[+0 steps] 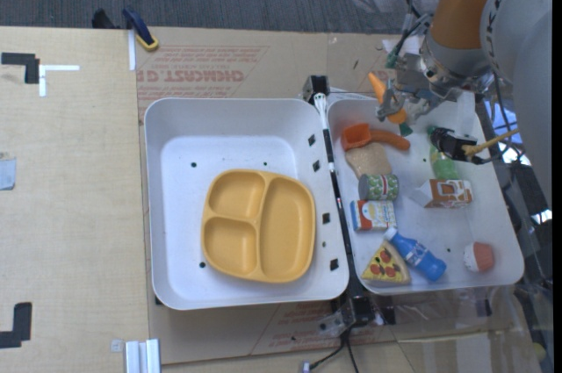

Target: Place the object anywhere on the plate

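Observation:
The yellow three-compartment plate [260, 225] lies in the left bin [167, 187], with nothing on it. My gripper [395, 102] hangs over the far left corner of the right bin [502, 222], well to the right of the plate and beyond it. A small orange piece [378, 86] sticks out on both sides of the fingers, so the gripper looks shut on it. Cables and the wrist hide much of the fingers.
Below the gripper, the right bin holds several toy foods: an orange scoop-shaped piece [372, 137], a beige slab [369, 160], a green can [379, 186], a small carton [372, 215], a blue bottle [417, 254], a pizza slice [386, 266] and a juice box [449, 193]. The bins' rims meet at the divide [329, 178].

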